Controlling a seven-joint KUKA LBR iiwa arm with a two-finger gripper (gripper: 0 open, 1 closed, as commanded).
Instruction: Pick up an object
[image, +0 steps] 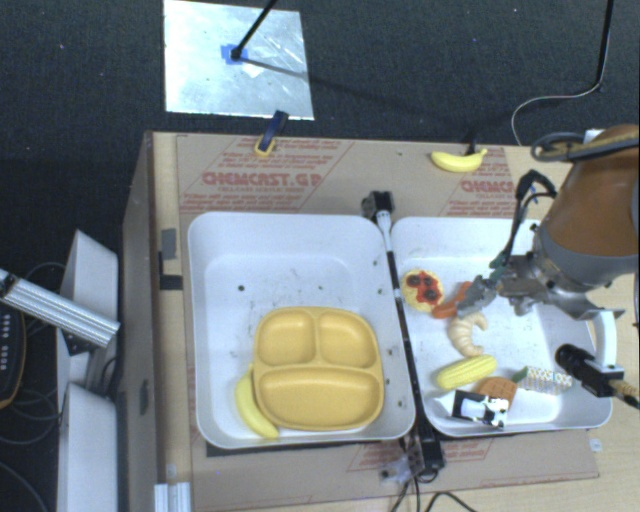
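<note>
Camera view: grey arm with orange band (598, 215) is reaching in from the right edge, over the right shallow white bin (560, 425). Left shallow white bin (215, 300), centre-left of frame, is holding a yellow three-compartment plastic tray (318, 365) with a yellow toy banana (252, 408) touching its lower-left edge.

Two-finger gripper (485, 290) is hovering mid-right, just above the clutter. Can't tell whether its jaws are apart or together; nothing visibly between them.

No target named, so candidates are all sitting in the right bin's left and lower part: yellow corn-like piece (464, 372), cream croissant-shaped toy (467, 332), small pizza-like disc with red spots (422, 288), thin orange-red piece (452, 300), black-and-white toy (480, 408). Gripper is nearest the orange-red piece and croissant.

Risks, my read: items are touching or nearly so, so a descent could be catching two at once or nudging one aside. Croissant is curved and could be slipping out. The thin orange-red piece is lying flat, hard to get under. The bin divider is close to the pizza disc, so collision is possible there.
</note>
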